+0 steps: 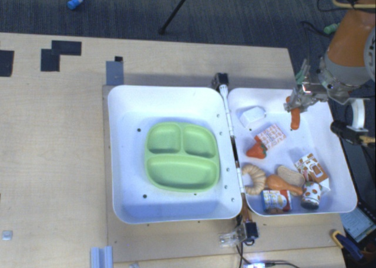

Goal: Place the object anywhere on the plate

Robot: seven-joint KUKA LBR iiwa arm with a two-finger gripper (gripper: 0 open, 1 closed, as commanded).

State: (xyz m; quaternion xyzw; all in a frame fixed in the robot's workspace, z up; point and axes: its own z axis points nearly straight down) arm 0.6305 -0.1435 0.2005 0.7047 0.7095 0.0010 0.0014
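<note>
One grey-and-orange arm (pixel 352 43) reaches in from the right, its claw (pixel 296 106) pinching an orange carrot (pixel 295 119) hanging above the right bin (pixel 341 161), well apart from the green plate (pixel 180 156).

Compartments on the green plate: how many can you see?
3. The green plate in the left bin has two small compartments side by side along its far edge, left and right, and one wide compartment across its near edge.
</note>
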